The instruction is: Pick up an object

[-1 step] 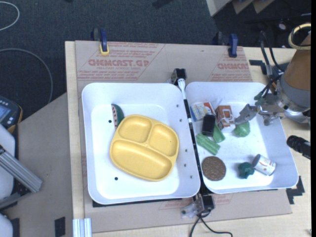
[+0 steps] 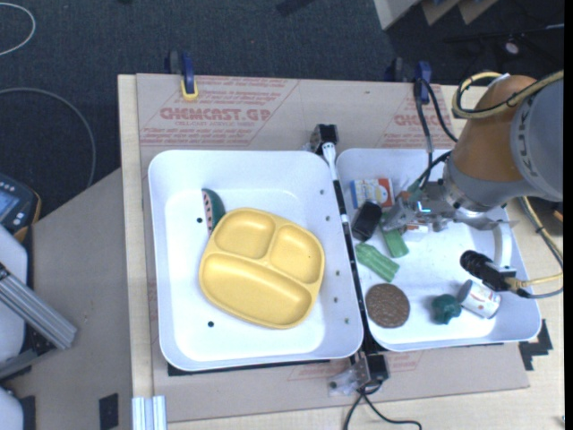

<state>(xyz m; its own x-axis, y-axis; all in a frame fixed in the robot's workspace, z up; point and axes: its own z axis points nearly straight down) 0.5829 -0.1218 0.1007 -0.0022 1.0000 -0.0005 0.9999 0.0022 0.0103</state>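
Where two shallow white bins sit side by side: left bin [image 2: 170, 267], one yellow divided plastic tray [image 2: 260, 265], one watermelon-slice toy [image 2: 213, 209]; right bin [image 2: 510, 321], one green block [image 2: 377, 261], one brown disc [image 2: 388, 304], one teal toy [image 2: 444, 308]. Gripper [image 2: 414, 211] low over right bin; opening cannot be told.

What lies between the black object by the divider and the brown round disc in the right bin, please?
In the camera view, a green block lies tilted between the black object and the brown disc, in the right bin.
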